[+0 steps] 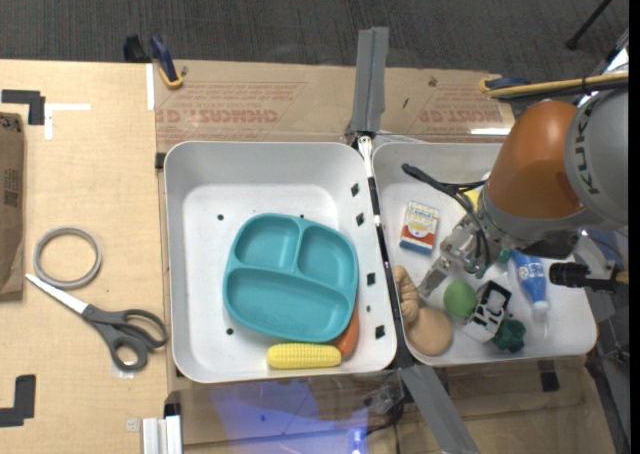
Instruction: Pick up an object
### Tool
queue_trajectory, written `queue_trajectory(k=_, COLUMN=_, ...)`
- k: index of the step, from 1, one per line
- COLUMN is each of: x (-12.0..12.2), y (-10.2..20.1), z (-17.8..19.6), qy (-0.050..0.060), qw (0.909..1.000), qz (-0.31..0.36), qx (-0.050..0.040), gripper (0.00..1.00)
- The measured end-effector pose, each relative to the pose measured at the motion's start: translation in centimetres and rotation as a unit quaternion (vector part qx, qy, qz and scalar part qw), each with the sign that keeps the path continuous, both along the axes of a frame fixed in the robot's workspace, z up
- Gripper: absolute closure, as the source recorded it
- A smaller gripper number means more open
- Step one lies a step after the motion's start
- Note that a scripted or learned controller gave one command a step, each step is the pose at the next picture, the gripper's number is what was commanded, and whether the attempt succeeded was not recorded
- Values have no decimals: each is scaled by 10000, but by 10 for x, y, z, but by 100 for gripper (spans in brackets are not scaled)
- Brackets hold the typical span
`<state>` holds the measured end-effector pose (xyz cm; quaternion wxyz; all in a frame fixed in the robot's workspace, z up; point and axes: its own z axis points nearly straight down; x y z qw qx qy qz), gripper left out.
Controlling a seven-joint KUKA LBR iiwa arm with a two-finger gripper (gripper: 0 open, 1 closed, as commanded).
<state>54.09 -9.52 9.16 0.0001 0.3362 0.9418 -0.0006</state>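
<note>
My gripper (455, 270) hangs low in the right bin (560, 342), under the orange band of the arm (535, 162). It stands open, with one silver finger (432, 280) slanting down to the left. A green ball (459, 299) lies just below the fingertips, not held. Around it are a tan rounded lump (430, 332), a brown peanut-shaped piece (405, 290), a black-and-white item (487, 310), a dark green piece (510, 335) and a blue-and-white tube (528, 278). A small white, red and blue box (420, 225) lies to the upper left of the gripper.
The left bin (190, 202) holds a teal divided plate (292, 277), a yellow corn cob (303, 354) and an orange carrot (348, 337). On the bench to the left lie scissors (110, 327) and a tape roll (67, 255). A black cable (432, 180) curves across the right bin's back.
</note>
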Motion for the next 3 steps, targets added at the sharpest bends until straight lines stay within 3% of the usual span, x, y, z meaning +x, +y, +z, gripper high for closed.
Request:
queue_trajectory(k=1, x=-31, y=-16, z=0, qy=-6, qw=9980, qz=636, qx=3, gripper=0)
queue_trajectory(k=2, x=73, y=-24, z=76, qy=-22, qw=9997, qz=264, qx=-3, gripper=0)
queue_trajectory(k=3, x=61, y=-9, z=1, qy=-11, qw=9999, qz=100, qx=0, gripper=0)
